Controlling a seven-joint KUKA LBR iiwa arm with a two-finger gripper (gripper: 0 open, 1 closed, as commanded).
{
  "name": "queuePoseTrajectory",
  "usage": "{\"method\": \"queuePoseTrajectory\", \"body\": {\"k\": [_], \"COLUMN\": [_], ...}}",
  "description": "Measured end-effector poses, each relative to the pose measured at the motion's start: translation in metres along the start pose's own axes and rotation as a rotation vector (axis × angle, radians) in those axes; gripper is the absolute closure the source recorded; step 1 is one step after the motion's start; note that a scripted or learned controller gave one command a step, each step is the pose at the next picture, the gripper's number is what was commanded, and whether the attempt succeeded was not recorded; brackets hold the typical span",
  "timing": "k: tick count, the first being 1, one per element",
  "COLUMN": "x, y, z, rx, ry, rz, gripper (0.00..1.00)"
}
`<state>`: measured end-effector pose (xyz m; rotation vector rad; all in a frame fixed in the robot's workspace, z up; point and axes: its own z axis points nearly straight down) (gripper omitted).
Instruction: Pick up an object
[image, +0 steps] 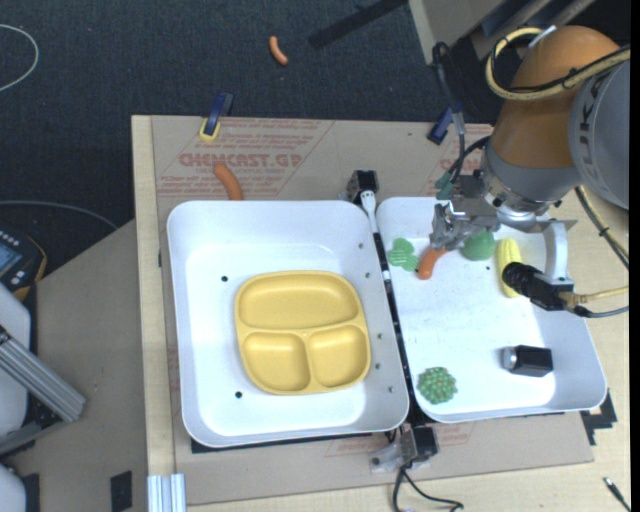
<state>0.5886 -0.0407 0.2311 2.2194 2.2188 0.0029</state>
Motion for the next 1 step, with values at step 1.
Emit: {"method": "queuePoseTrajectory", "body": {"k": [1], "x": [-0.0054], "y": [-0.0017], "z": [0.0039], "rx": [0.005], "ry": [0.001], "rz": [0.000], "gripper": [1.00]}}
